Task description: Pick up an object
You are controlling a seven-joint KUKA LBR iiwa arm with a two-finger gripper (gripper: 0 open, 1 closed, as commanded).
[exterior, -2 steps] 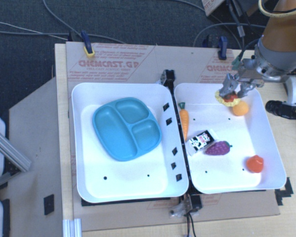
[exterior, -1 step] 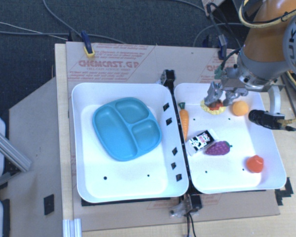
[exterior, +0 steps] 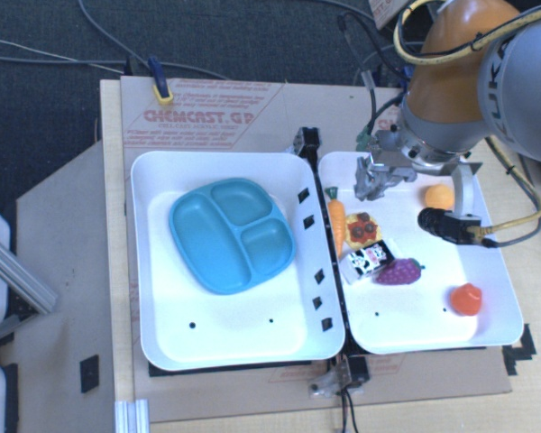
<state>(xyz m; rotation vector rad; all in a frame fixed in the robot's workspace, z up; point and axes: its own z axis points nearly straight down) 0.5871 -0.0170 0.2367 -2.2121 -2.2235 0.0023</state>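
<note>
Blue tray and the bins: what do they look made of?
Blue tray: likely moulded plastic, one uniform colour, soft sheen, rounded compartment ridges. Left bin and right bin: probably thin formed plastic, glossy white with rounded corners and raised rims, though coated metal cannot be ruled out.

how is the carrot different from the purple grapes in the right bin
The carrot is orange, long and thin; the purple grapes are a short, rounded cluster. The carrot lies lengthwise along the bin's left wall, while the grapes sit further in, beside the black-and-white block. Both are toy foods lying flat in the right bin.
</note>
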